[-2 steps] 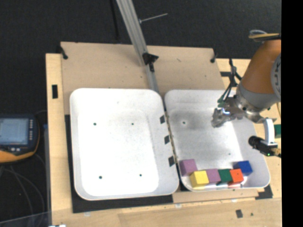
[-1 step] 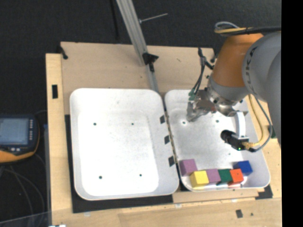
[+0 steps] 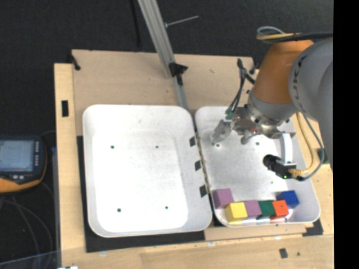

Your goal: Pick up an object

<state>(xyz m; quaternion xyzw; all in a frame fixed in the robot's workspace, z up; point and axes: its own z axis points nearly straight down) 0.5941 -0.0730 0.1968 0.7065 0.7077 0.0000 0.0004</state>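
The gripper (image 3: 231, 132), fingers apparently spread and empty, should travel to the yellow block (image 3: 236, 210) before descending squarely.

Even, bright overhead light; soft focus, faint shadows.

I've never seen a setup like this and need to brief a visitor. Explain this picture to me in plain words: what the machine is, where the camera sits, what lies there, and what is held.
The picture comes from one camera fixed above a bench, looking down at a slant. The grey machine with the orange band is a robot arm reaching in from the right. Its hand hangs over the right white bin, with nothing visible between its two fingers. Small blocks lie along that bin's near edge: a purple one, a yellow one, another purple, a green, an orange and a blue. The left white bin sits beside it.
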